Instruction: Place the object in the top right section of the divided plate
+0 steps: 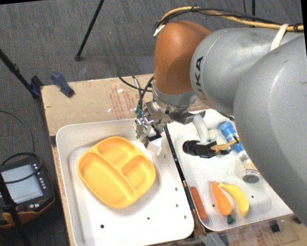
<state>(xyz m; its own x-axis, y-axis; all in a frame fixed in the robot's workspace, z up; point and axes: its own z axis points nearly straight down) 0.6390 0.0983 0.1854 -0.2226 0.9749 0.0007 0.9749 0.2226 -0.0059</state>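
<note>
Dark grey carpet [105, 37] covers the floor; a black stand leg [3, 59] crosses it far left; a screened controller [19, 189] lies left of the brown tabletop [93, 99].

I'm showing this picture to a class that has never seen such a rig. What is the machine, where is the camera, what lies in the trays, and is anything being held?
One camera is fixed above the bench and looks down at a slant. The big grey and orange machine is a robot arm reaching in from the right. Its tool hangs by the far right edge of the yellow divided plate, which lies in the left bin. The right bin holds a carrot, a banana, a reddish sausage and a blue bottle. Whether the tool holds anything is too small to tell.
</note>
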